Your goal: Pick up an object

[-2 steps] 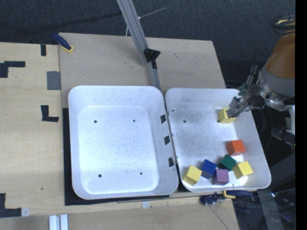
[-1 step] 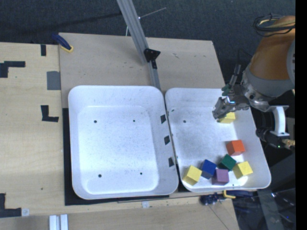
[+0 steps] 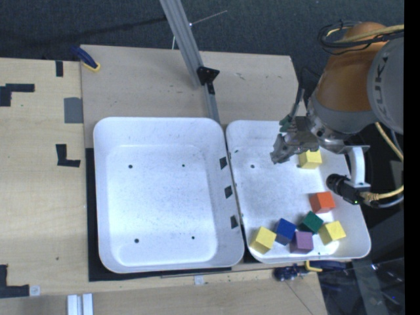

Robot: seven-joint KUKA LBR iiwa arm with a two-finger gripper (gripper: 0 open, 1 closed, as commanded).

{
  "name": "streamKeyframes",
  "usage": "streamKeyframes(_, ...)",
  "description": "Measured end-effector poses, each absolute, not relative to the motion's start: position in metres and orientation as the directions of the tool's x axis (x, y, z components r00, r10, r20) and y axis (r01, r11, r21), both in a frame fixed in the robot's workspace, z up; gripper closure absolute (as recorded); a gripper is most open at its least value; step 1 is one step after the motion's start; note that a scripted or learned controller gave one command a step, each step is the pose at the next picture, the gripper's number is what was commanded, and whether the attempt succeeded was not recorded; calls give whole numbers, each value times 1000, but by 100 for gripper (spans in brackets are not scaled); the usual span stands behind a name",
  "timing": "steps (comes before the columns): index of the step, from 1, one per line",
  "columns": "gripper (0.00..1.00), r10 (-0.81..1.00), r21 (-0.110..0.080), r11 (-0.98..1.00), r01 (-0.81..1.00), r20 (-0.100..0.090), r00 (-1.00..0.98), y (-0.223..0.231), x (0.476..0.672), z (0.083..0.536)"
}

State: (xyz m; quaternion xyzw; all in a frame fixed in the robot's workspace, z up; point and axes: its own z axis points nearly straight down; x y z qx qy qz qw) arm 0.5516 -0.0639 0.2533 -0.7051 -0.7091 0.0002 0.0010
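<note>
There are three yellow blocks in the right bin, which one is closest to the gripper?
The yellow block at the bin's upper right, right beside the gripper. The other two yellow ones lie at the bottom edge.

I count two white bins on the surface: the left bin [image 3: 161, 192] and the right bin [image 3: 262, 189]. In the right bin I count seven blocks. Three are yellow: one [image 3: 310, 159] up by the arm, one [image 3: 264, 239] at the near edge, one [image 3: 333, 231] toward the right corner. The other four come one to a colour: an orange block [image 3: 322, 202], a green block [image 3: 313, 222], a blue block [image 3: 285, 230] and a purple block [image 3: 302, 241]. I see one arm [image 3: 357, 77].
</note>
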Motion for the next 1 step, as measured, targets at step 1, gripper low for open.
streamKeyframes(1,100,1000,-3,7,1000,2,-7,-5,549,238)
